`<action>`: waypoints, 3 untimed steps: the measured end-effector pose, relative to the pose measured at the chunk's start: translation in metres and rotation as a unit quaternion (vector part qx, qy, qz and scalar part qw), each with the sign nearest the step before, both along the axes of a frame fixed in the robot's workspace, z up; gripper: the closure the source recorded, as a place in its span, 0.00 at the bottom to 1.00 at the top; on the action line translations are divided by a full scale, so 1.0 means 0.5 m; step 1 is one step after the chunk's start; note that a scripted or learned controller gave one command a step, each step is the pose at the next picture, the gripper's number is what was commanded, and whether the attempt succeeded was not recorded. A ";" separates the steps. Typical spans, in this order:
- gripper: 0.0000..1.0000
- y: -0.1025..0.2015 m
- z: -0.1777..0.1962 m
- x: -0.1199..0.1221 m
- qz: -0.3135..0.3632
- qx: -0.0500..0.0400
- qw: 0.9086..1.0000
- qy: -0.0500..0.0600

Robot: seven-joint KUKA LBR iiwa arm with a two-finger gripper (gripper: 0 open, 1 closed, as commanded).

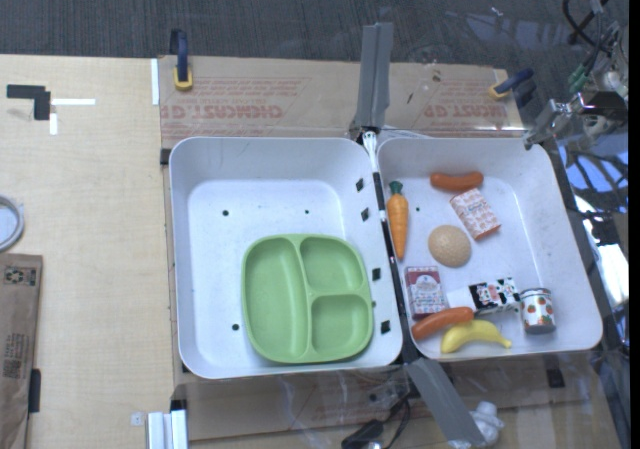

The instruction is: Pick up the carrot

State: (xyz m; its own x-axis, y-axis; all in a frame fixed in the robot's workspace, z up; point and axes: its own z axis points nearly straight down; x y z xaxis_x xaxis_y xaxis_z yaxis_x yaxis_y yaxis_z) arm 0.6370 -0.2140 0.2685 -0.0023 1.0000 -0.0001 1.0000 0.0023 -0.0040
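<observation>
Upright, carrot [398, 220] hugs right bin's [570, 237] left wall

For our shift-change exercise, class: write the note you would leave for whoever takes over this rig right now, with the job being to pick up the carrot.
Gripper: at the right bin's far right corner, off the food; finger state unreadable.
Carrot: lying in the right bin along its left wall, green top pointing away from the camera, untouched.
Nearby: bread roll to its right, red box below it.
Done: nothing yet.
Left: reach across, grasp the carrot, lift.
</observation>
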 end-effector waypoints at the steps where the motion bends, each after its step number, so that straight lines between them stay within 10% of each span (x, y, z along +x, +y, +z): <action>1: 0.00 -0.014 0.088 0.047 0.066 -0.001 0.998 -0.002; 2: 0.00 0.072 -0.355 0.045 0.020 -0.001 1.000 -0.002; 3: 1.00 0.073 -0.340 0.045 0.021 -0.001 1.000 -0.001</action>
State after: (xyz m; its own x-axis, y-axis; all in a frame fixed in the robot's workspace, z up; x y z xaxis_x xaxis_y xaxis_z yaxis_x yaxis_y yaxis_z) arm 0.6595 -0.1777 0.0986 -0.0452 0.9990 -0.0024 0.9990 0.0452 -0.0029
